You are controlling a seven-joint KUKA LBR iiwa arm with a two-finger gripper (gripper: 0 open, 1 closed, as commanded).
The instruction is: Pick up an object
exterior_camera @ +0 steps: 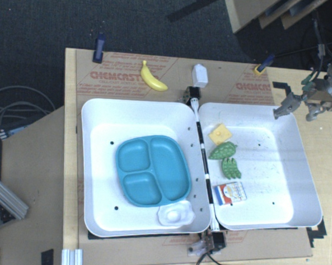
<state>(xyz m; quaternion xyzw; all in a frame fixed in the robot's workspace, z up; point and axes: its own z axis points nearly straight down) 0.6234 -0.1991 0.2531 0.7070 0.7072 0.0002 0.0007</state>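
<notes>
My gripper (298,112) hangs at the far right corner of the right bin (282,158), fingers spread apart with nothing between them. In that bin's left part lie a yellow block (220,133), two green leafy pieces (223,150) (231,169) and a small white, red and blue carton (230,193). All of these lie well to the left of and nearer than the gripper.
The left bin (99,125) holds a blue divided plate (151,169) and a white cup-like piece (174,215). A yellow banana (152,78) and a white clip (200,74) lie on the cardboard behind the bins. The right bin's right half is bare.
</notes>
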